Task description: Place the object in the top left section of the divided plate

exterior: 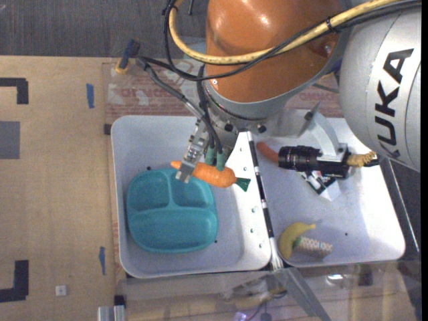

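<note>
A teal divided plate (137, 227) lies in the left bin (231, 243), with two small sections on its far side and one large section near me. An orange toy carrot (212, 175) with a green leafy end hangs level above the plate's top right edge. My gripper (199, 165) reaches down from the arm and is shut on the carrot. A metal finger (186, 168) presses near the carrot's pointed left tip, and the green-tipped fingers (215, 158) sit behind its middle. The plate's top left section (151, 190) lies just left of and below the carrot.
The right bin (374, 239) holds a yellow banana (293, 235) beside a speckled piece (315, 247), and an orange item (267, 150) near the divider. A black cylinder (309, 158) on the arm hangs over that bin. The arm's orange body covers the far edges of both bins.
</note>
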Controlling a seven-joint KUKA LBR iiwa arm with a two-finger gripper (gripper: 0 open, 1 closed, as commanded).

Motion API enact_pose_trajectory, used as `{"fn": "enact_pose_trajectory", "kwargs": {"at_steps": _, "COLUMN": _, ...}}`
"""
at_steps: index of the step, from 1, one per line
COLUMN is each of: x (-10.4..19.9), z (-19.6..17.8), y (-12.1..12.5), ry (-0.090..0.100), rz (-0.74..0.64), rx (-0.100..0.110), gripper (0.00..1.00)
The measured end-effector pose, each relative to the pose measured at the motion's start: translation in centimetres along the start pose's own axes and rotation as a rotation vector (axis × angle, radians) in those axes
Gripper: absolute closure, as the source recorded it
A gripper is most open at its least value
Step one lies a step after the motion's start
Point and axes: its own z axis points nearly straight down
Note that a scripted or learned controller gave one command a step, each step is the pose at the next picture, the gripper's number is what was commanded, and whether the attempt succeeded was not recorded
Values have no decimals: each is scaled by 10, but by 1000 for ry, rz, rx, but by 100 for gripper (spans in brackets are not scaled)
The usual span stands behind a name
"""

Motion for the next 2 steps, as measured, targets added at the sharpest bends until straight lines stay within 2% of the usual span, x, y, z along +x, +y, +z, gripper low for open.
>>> {"fn": "enact_pose_trajectory", "kwargs": {"at_steps": 1, "x": -26, "z": 30, "y": -51, "ry": -1, "rz": -29, "rx": -1, "gripper": 100}}
{"fn": "enact_pose_trajectory", "kwargs": {"at_steps": 2, "x": -30, "z": 47, "y": -60, "ry": -1, "rz": -86, "rx": -1, "gripper": 100}}
